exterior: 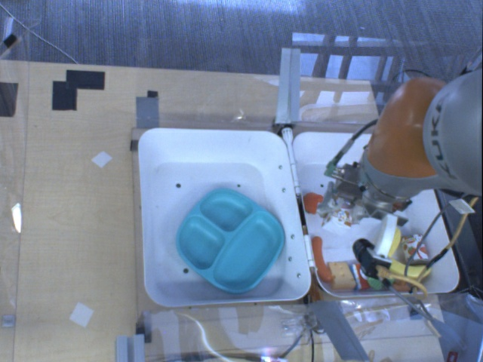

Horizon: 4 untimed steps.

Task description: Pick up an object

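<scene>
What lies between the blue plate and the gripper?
In the camera view: bare floor of the left bin, the bins' adjoining rims, then a small orange-red item near the gripper.

A grey arm (459,130) reaches in from the right edge of the frame at mid height, bending downward. A broad orange band (400,130) wraps it just left of the grey casing. Below and left of the band, the dark metal gripper (343,198) hangs low, right of centre.
</scene>
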Tool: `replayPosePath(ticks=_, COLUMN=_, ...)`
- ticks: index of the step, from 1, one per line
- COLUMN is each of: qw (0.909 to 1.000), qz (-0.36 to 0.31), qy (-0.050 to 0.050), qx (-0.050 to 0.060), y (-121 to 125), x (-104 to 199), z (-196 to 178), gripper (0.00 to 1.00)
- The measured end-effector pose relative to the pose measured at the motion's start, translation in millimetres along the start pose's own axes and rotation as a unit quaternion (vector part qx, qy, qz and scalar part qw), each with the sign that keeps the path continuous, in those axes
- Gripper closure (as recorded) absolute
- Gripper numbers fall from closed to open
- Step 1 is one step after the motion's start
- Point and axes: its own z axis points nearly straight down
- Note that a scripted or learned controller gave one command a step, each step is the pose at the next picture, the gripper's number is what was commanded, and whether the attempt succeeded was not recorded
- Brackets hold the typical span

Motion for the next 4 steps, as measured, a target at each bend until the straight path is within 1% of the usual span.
replayPosePath(ticks=1, qw=0.994, qz=0.109, qy=0.0, qx=-0.001, y=33, x=50, z=-63, gripper=1.0)
replayPosePath(ticks=2, qw=0.9857, qz=0.169, qy=0.0, qx=0.0, y=84, x=-7, z=-47, gripper=1.0)
replayPosePath(ticks=3, qw=0.9766, qz=0.215, qy=-0.001, qx=0.001, y=109, x=-64, z=46, gripper=1.0)
replayPosePath(ticks=4, qw=0.9767, qz=0.214, qy=0.0, qx=0.0, y=110, x=-63, z=45, gripper=0.0)
